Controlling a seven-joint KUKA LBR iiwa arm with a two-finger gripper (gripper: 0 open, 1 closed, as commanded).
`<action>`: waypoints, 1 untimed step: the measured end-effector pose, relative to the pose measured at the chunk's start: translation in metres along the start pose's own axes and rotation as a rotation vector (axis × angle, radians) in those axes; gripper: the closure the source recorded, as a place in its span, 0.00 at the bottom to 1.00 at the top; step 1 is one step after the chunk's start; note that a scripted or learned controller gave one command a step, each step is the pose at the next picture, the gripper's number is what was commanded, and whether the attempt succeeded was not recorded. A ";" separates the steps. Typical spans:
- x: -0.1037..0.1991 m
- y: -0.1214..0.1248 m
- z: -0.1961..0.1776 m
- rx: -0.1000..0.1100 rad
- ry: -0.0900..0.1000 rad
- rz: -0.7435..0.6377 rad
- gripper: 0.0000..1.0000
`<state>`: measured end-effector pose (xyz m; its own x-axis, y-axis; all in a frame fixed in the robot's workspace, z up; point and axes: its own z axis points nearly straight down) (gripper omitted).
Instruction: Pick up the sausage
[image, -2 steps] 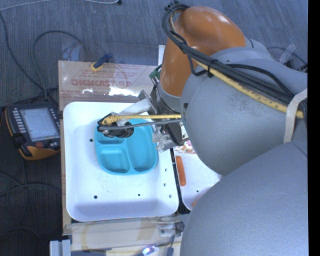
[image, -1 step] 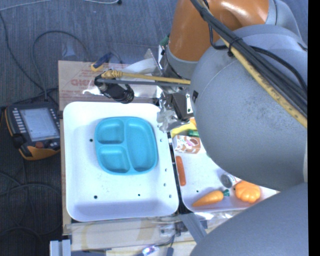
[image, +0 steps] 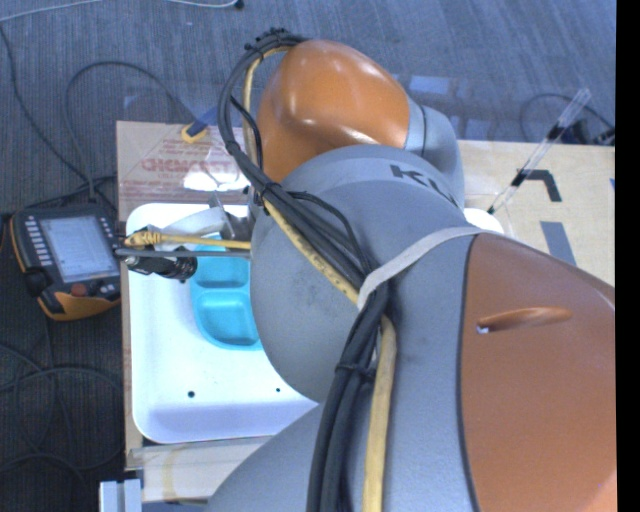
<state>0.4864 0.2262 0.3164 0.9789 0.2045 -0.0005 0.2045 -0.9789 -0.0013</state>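
Note:
My grey arm with its orange band covers most of the view and hides the right bin and the inner part of the left bin. The gripper pokes out from under the wrist at the far end of the left bin, just above a blue tray. Only a pale grey part of it shows, alongside a yellow cable and a black fitting. The arm hides whatever lies under the gripper.
The blue tray lies in the left bin, partly under the arm. A brown cardboard sheet sits behind the bin. A teach pendant and cables lie on the floor at left.

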 end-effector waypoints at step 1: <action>0.051 0.059 -0.103 -0.006 -0.004 -0.237 1.00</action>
<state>0.5486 0.1791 0.4196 0.9033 0.4290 -0.0044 0.4290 -0.9033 0.0045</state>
